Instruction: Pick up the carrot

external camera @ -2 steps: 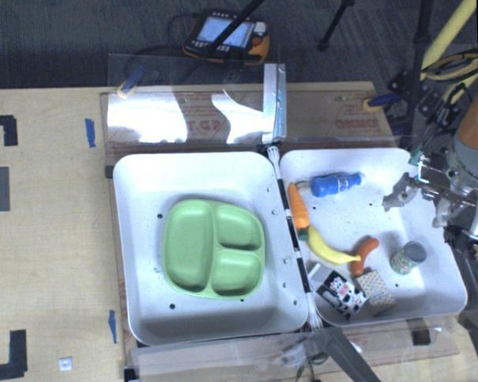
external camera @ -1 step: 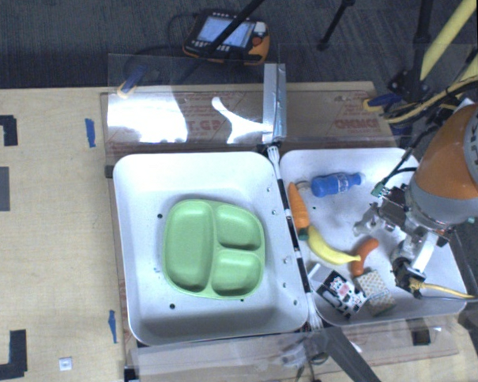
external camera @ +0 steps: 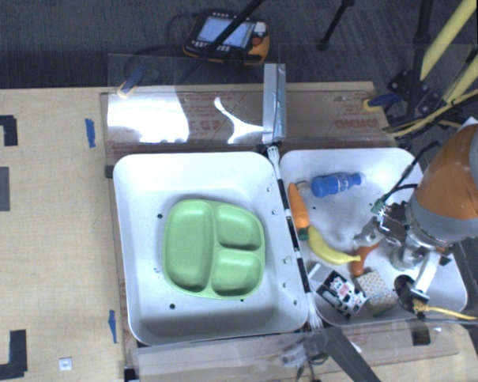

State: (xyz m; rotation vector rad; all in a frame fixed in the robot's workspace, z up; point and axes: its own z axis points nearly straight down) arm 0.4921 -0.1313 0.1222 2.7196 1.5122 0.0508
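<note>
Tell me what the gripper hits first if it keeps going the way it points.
Probably the yellow banana: the gripper points left across the right white bin, with the orange carrot farther on. Depth is unclear.

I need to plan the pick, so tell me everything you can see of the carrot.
The carrot is a small orange piece, smooth and plastic-looking, with a narrower top end near the upper part of the right bin. It lies flat, lengthwise along the bin's left wall, close against it. The blue bottle lies just to its upper right, and the yellow banana begins right below its lower end; whether they touch is unclear. The hand is apart from it, to the right.
</note>
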